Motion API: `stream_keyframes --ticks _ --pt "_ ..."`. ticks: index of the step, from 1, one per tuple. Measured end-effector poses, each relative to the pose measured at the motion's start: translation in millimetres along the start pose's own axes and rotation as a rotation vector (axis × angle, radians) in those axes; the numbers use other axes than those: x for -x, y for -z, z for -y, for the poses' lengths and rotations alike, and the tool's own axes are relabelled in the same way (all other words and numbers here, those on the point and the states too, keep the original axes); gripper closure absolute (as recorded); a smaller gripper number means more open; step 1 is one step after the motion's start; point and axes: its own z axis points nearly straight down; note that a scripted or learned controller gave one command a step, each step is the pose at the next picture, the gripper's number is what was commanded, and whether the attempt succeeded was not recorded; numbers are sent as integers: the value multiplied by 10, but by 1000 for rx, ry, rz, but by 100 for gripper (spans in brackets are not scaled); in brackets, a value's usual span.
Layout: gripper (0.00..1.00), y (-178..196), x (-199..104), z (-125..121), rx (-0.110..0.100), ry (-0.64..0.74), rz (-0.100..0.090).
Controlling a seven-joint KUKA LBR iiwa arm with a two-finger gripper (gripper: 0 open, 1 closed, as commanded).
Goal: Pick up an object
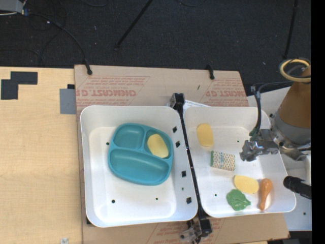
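The right bin (223,210) holds a yellow oblong piece (205,134) near its back, a small patterned green-white block (223,160) in the middle, a yellow flat piece (246,183), a green leafy piece (237,200) and an orange carrot-like piece (265,193) at the front right. My gripper (249,152) hangs over the right side of this bin, just right of the patterned block and above the yellow flat piece. Nothing shows between its fingers.
The left bin (96,197) holds a teal divided plate (127,161) with a yellow piece (158,145) in its upper right compartment. A black divider (184,156) runs between the bins. Brown cardboard (132,88) lies behind, and a wooden bench top (35,161) at left.
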Motion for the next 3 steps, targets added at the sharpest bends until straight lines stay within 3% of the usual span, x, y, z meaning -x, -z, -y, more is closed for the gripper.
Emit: stream_keyframes --ticks 3 --pt "100 -133 -1531 -366 -2 5 -1"
